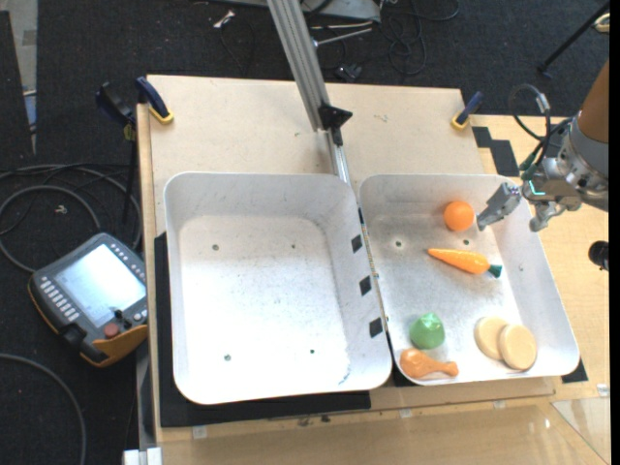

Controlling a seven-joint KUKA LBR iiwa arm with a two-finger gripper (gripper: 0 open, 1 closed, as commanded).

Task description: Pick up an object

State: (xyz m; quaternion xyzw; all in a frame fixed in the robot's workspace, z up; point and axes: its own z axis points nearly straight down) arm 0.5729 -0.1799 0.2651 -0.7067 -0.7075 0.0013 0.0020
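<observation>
Hand: my hand (516, 213) hangs at about 3 o'clock in the camera view, over the far right edge of the right bin (542, 269). Its two fingers (496, 206) are spread well apart, and I see nothing between them.

Arm: it reaches in from 3 o'clock with the wrist tilted toward the bin, which I take as lining up for a descent.

Right bin contents: an orange ball (459, 215) sits at 12 o'clock of the bin floor, just beside the nearer fingertip. A toy carrot (462, 260) lies near the bin's middle, tip pointing to 9 o'clock. A green ball (426, 332) rests at 7 o'clock, an orange drumstick-shaped toy (427, 364) just below it at 6 o'clock, and two tan discs (507, 342) overlap at 5 o'clock.

Left bin: the left bin (194, 260) sits at 9 o'clock, touching the right bin along the divider.

Likely target: I judge the orange ball, since it is nearest the hand.

Spacing: the toys lie apart from each other, which should leave room for the fingers.

Risk: a round ball could roll away from closing fingers.

Bench: the bench (252, 124) carries both bins.
</observation>
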